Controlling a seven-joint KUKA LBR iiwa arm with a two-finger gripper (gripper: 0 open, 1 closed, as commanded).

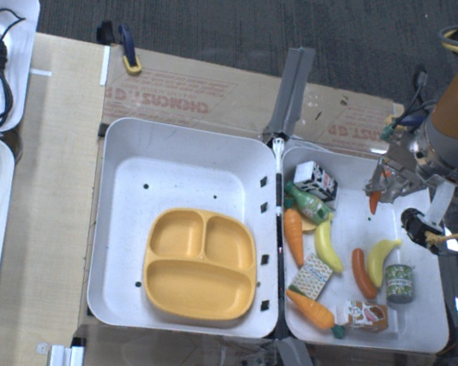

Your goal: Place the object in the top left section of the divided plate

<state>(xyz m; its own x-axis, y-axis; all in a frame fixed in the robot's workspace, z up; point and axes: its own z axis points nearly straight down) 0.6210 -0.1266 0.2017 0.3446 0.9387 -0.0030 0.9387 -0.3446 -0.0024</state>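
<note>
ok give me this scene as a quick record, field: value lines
left bin: white bin with a yellow divided plate
plate sections: two small at top, one wide at bottom, nothing in them
right bin: white bin with toy food
items: two carrots, two bananas, sausage, green can
gripper: gripper over the right bin's far end, a small red thing at its tip
task status: not yet done

Two bananas, carrot, green can (upright), hot dog, all in right bin
</note>
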